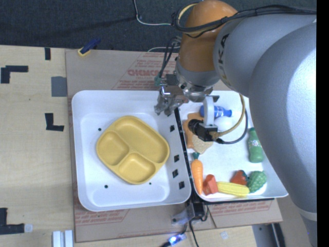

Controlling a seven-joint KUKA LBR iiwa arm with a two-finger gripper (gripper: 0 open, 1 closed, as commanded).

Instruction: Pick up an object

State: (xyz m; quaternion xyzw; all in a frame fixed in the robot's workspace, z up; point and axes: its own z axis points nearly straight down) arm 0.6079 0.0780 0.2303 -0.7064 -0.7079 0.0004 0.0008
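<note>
Nearest to me, at the front of the right bin [277, 192], I see a row of toy food: a carrot [197, 173], a red piece [209, 184], a corn cob [232, 189], a strawberry [238, 177] and a green leafy piece [257, 180]. A green bottle [254, 147] lies a little further, by the right side. In the left bin [85, 138] there is a yellow tray [132, 148] with three compartments, lying flat and alone. Further back, the arm [267, 76] reaches in from the right, and its tool [167, 103] hangs at the far end of the wall between the two bins, over the far right corner of the left bin. I cannot tell if the tool is open or closed, and I see nothing held in it. Just right of it, in the right bin, are a white and blue bottle [216, 111] and a tan piece [198, 138], partly behind a black cable. In my judgement the task is not yet done: every object lies in a bin, and the grasp and the lift are left. The closest candidates seem to be the things by the wall.
</note>
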